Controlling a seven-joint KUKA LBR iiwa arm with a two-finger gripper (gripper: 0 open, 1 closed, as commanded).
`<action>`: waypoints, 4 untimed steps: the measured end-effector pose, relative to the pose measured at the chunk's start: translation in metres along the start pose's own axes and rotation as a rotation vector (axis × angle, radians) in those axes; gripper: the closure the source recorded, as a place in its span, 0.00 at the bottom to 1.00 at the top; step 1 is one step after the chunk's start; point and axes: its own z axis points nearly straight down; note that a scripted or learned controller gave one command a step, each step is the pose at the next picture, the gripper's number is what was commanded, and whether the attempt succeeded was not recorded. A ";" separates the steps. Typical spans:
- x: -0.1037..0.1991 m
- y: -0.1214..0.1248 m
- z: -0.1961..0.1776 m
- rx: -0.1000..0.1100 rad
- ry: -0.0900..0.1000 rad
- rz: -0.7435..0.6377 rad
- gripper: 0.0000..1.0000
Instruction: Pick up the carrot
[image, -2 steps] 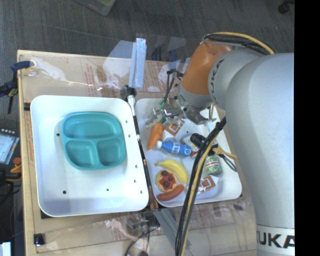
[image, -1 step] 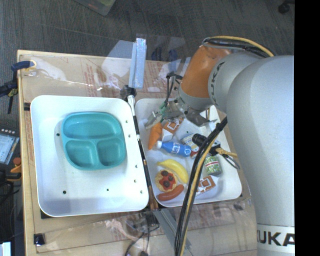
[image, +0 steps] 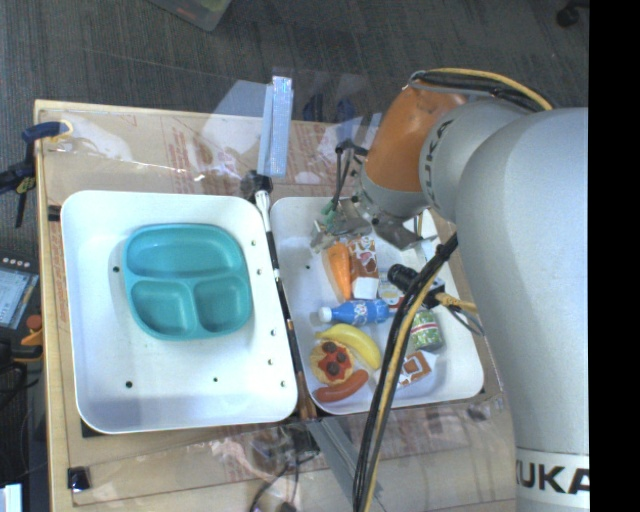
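- Orange carrot (image: 340, 270) lies in right bin (image: 296, 300), upper-middle part, long axis running roughly top-to-bottom of view, fat end up
- gripper (image: 338, 222) sits just above carrot's top end, at bin's upper area; fingers are small + dark there, cannot tell if apart or together, cannot tell if touching carrot
- carrot not seen between fingers, so not held; it rests on bin floor
- grey arm w/ orange band (image: 410, 140) comes in from right, covers much of right bin's right side
- black cable (image: 395, 340) hangs from wrist down across right bin, passing over the food items
- just right of carrot: small patterned packet (image: 364, 256), touching or nearly touching it
- below carrot: white bottle w/ blue label (image: 358, 313) lying on its side
- below bottle: yellow banana (image: 355, 343), then pizza slice toy (image: 332, 360) + red sausage (image: 340, 388) near bin's lower edge
- green item (image: 425, 330) at right, partly hidden by cable
- left bin (image: 90, 380) holds teal 3-compartment plate (image: 187, 277), well apart from carrot
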 end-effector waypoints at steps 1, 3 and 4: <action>0.000 0.000 0.000 0.000 0.000 0.000 0.00; -0.013 -0.046 0.005 0.009 0.001 -0.027 1.00; 0.047 -0.049 -0.108 0.022 0.009 -0.031 1.00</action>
